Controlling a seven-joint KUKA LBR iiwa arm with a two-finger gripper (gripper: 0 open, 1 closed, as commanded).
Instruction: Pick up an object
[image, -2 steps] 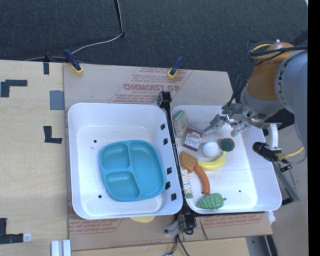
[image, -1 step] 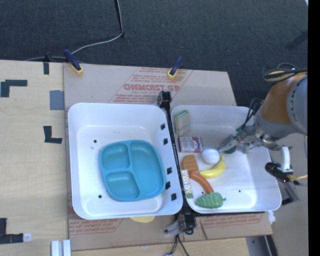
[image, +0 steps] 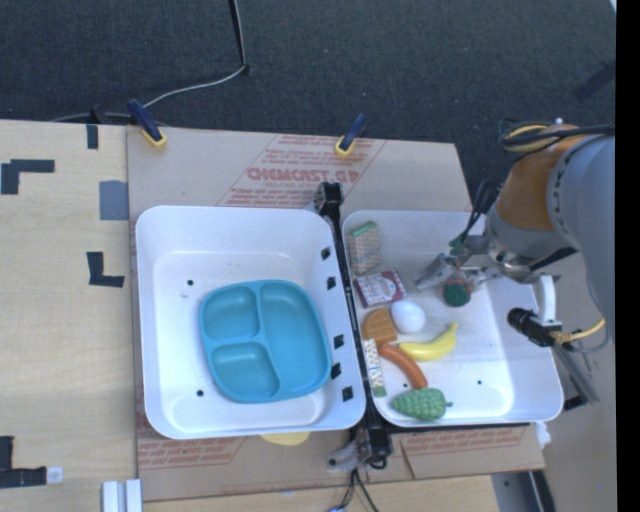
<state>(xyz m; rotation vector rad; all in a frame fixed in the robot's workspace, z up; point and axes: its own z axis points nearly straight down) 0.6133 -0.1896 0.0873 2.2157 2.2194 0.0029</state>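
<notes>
Camera view shows a small dark green ball (image: 457, 293) in the right bin (image: 520, 385), near a white egg (image: 408, 316) and a banana (image: 432, 344). The gripper (image: 450, 275) is spread apart just above the ball, holding nothing.

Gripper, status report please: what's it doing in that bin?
Gripper low in right bin, above small green object. No hold visible. Egg, banana close by.

Dark carpet (image: 400, 60) lies beyond a pale wooden bench (image: 60, 330) covered with clamped cardboard (image: 290, 170).
</notes>
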